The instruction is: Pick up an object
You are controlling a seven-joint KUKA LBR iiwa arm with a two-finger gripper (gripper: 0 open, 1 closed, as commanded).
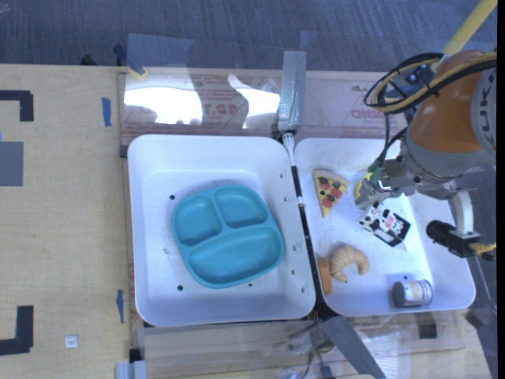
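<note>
Two white bins sat side by side. The left bin (150, 172) held a blue divided plate (227, 235) near its center. In the right bin (450, 290), a pizza slice toy (329, 190) lay at about ten o'clock, a croissant (348, 260) at seven with an orange piece (324, 275) just beside it, and a small can (412, 292) at five. The gripper (377, 198) hung over a black-and-white card-like object (386, 224) near center; honestly couldn't tell how its grip stood.
</note>
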